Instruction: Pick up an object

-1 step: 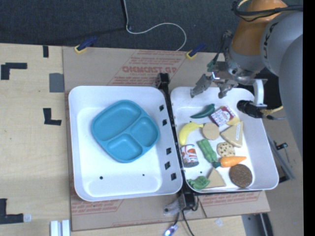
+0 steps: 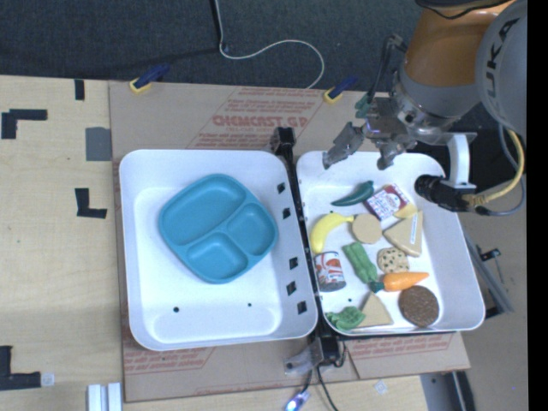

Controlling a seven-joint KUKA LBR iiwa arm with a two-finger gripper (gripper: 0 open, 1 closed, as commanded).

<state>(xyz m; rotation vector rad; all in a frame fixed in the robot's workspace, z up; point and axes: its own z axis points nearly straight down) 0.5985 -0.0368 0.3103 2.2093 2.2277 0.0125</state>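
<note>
My gripper (image 2: pixel 364 147) hangs open over the far edge of the right bin (image 2: pixel 458 268), its two fingers spread apart with nothing between them. Below it in that bin lie several toy foods: a green chili pepper (image 2: pixel 352 195), a yellow banana (image 2: pixel 327 227), a red packet (image 2: pixel 386 201), a small can (image 2: pixel 330 270), a green pickle (image 2: pixel 361 262), a cookie (image 2: pixel 393 259), a carrot (image 2: pixel 402 280), a cheese wedge (image 2: pixel 406 235) and a brown patty (image 2: pixel 419 305). The pepper is the nearest item to the fingertips.
The left bin (image 2: pixel 141 229) holds a blue divided plate (image 2: pixel 217 227). A black hinge strip (image 2: pixel 295 229) runs between the bins. The arm's orange band (image 2: pixel 458 15) and cables fill the upper right. Cardboard lies under both bins.
</note>
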